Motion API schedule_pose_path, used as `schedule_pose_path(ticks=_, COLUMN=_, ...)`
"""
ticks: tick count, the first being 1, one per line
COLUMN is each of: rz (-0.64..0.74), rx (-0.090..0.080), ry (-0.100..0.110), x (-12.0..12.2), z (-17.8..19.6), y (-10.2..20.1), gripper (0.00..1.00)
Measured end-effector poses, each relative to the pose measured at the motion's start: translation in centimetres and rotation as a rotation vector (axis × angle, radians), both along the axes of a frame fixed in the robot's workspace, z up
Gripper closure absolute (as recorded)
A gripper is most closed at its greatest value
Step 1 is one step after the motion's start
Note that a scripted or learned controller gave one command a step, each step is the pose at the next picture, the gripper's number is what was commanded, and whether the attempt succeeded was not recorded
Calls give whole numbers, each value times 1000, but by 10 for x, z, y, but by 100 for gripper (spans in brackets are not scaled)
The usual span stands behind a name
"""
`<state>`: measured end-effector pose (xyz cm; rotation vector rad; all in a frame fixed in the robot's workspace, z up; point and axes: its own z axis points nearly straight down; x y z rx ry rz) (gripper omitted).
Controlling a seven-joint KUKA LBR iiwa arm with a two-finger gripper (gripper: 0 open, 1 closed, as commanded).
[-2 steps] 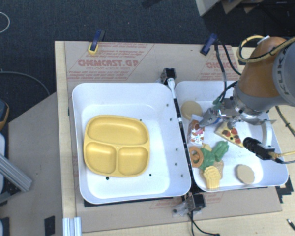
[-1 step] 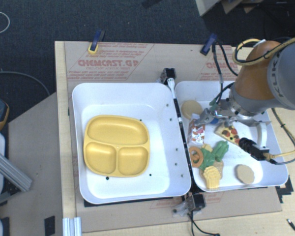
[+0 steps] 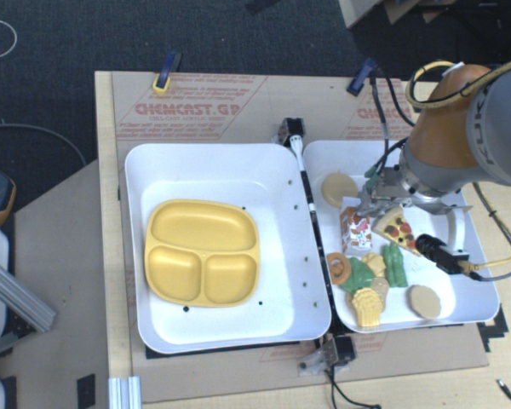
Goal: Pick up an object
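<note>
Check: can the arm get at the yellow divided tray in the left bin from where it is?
Probably yes. The yellow divided tray lies alone in the left bin, with nothing on top. The pincer sits over the right bin among toy food, so it must cross the rims between the bins.

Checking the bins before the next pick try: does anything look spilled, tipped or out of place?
Nothing stands out. The yellow divided tray lies flat in the left bin. The toy food, including a pizza slice and a corn cob, lies crowded but inside the right bin, beneath the gripper.
</note>
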<state>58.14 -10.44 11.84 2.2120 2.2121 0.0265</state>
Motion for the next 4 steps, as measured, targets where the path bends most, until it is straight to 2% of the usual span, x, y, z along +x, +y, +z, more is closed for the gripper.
schedule_pose_path(ticks=1, rz=1, rx=-4, ry=15, x=6, z=62, y=4, gripper=100)
schedule_pose_path(ticks=2, rz=1, rx=-5, ry=13, x=8, z=110, y=4, gripper=100)
schedule_pose_path(ticks=3, rz=5, rx=-1, ry=21, x=18, z=98, y=59, gripper=100)
schedule_pose_path(ticks=4, rz=7, rx=-1, ry=19, x=19, z=102, y=114, gripper=100)
